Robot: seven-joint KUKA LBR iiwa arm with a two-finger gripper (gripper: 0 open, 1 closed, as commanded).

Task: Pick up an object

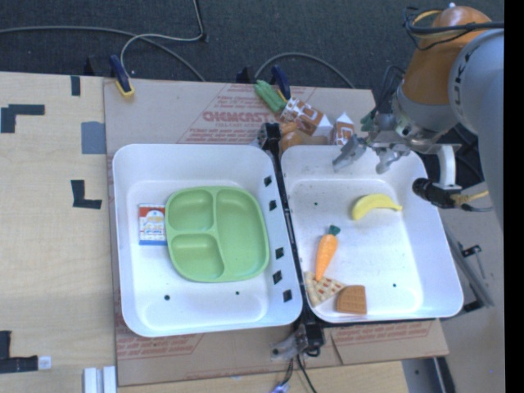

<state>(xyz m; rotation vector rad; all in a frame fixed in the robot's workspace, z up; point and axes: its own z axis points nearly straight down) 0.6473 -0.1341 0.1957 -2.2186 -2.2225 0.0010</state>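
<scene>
Pincer (366, 158) hangs open and empty above the far edge of the right bin (426, 297), fingers spread. Nearest below lies a yellow banana (375, 207); a toy carrot (327, 253) sits further toward the front. Likely the approach step: next, it must lower over the banana and close.

Both bins: left bin (131, 244) & right bin (426, 244) smooth white plastic, slight sheen. Green tray (218, 232) matt plastic, smooth. Banana (375, 206) & carrot (326, 254) look like smooth plastic toys, semi-gloss. Waffle (325, 289) ridged surface. Small box (152, 223) printed paper/card. Table (41, 219) pale wood-look, matt; cardboard sheet (196, 121) under bins, brown, printed. Arm (483, 64) grey smooth casing w/ glossy orange band (438, 43). Pincer (365, 158) dull grey metal.
</scene>
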